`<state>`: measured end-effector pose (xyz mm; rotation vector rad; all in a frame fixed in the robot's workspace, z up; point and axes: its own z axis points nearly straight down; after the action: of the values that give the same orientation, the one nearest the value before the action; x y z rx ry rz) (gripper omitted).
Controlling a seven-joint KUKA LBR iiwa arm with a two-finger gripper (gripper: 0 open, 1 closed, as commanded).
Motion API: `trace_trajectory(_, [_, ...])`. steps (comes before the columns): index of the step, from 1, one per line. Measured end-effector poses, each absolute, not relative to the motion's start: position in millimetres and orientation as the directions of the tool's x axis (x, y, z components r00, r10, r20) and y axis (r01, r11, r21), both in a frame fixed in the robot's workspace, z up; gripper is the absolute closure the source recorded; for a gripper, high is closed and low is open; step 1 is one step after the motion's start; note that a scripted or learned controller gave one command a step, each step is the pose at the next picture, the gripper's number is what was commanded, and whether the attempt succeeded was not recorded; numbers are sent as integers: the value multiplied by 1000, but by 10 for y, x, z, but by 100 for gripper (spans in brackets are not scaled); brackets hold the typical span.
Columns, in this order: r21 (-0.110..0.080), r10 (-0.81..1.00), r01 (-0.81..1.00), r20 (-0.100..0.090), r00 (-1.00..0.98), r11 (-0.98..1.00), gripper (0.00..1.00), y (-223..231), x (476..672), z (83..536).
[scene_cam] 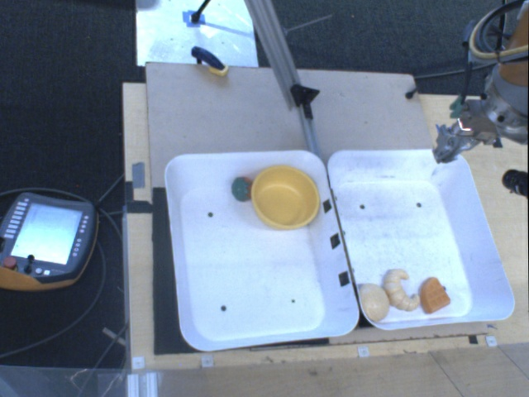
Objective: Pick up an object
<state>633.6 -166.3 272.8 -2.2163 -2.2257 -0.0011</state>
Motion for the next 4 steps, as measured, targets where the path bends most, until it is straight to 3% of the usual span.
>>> trace_trajectory(1, [1, 1000, 1000, 1, -5, 5, 100, -1071, 6434, 2627])
trace_trajectory(2, [0, 1000, 1000, 1, -5, 5, 100, -567, 6353, 2554])
trace_trajectory(4, [0, 1000, 1000, 1, -5, 5, 100, 404, 6465, 2425])
